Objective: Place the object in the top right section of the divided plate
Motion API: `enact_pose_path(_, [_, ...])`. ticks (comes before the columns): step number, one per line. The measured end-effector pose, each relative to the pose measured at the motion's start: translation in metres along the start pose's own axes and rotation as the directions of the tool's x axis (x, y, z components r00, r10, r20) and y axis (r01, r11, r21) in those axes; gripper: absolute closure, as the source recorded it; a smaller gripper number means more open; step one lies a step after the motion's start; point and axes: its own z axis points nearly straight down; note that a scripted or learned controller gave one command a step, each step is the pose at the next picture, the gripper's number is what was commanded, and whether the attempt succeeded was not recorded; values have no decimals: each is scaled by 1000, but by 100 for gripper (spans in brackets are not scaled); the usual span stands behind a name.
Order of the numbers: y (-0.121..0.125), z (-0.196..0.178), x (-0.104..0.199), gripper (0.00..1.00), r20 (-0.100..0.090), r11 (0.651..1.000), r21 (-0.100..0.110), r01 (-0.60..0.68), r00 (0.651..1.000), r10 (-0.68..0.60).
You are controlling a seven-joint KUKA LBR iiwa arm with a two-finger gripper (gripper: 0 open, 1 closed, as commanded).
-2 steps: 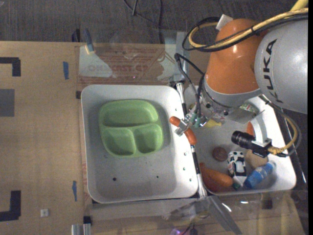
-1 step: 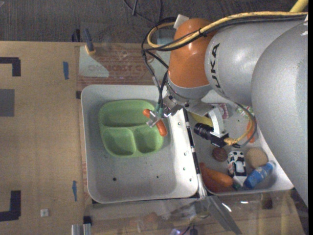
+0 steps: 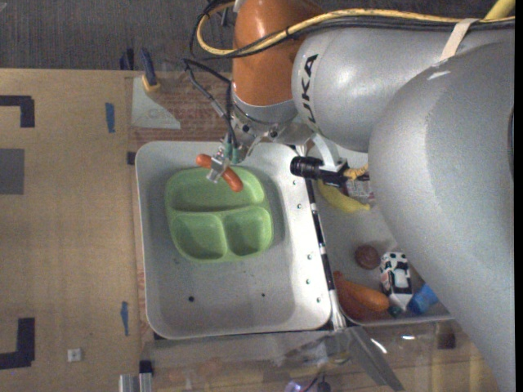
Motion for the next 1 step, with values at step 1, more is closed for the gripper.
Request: enact_pose_path(1, [-2, -10, 92, 100, -4, 993, 2, 122, 993, -122])
